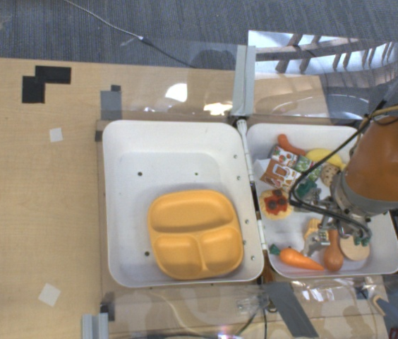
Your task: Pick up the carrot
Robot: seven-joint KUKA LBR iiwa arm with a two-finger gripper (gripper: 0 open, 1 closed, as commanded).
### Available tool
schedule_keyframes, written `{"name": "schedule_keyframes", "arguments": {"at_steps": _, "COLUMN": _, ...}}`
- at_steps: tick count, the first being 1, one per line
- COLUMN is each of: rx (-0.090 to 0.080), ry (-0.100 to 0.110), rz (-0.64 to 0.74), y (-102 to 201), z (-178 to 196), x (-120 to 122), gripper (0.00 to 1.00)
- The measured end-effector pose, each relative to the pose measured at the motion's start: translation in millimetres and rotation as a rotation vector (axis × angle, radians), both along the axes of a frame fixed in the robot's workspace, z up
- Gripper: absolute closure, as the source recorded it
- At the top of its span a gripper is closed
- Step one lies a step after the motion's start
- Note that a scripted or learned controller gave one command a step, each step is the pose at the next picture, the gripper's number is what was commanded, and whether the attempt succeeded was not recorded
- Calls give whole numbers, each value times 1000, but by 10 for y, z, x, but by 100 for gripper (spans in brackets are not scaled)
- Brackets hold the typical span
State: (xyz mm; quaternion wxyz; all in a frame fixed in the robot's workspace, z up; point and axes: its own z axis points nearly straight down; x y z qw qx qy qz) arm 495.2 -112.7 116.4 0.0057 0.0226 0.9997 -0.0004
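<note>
The carrot (299, 259), orange with a small green top at its left end, lies along the front wall of the right bin (389, 263). My gripper (322, 237) hangs low over the bin's front right part, just above and to the right of the carrot's thick end. The grey wrist and orange band cover much of that side of the bin. Nothing shows between the gripper and the carrot that tells whether they touch.
A brownish sausage-shaped toy (334, 254) and a tan disc (358, 250) lie beside the carrot. Farther back are a printed snack box (282, 168), a red sausage (290, 145), a yellow fruit (324, 157) and a yellow-red piece (276, 205). The left bin (125, 161) holds a yellow divided plate (195, 233).
</note>
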Motion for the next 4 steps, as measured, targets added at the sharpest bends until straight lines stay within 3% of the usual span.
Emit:
{"name": "schedule_keyframes", "arguments": {"at_steps": 1, "rx": -11, "ry": -26, "rz": -2, "y": 204, "z": -224, "x": 18, "gripper": 0}}
{"name": "schedule_keyframes", "arguments": {"at_steps": 2, "rx": 2, "ry": -1, "rz": -289, "y": -79, "z": -221, "x": -53, "gripper": 0}}
{"name": "schedule_keyframes", "arguments": {"at_steps": 3, "rx": 5, "ry": -3, "rz": -465, "y": 228, "z": -267, "x": 170, "gripper": 0}}
{"name": "schedule_keyframes", "arguments": {"at_steps": 4, "rx": 7, "ry": 3, "rz": -625, "y": 176, "z": -277, "x": 523, "gripper": 0}}
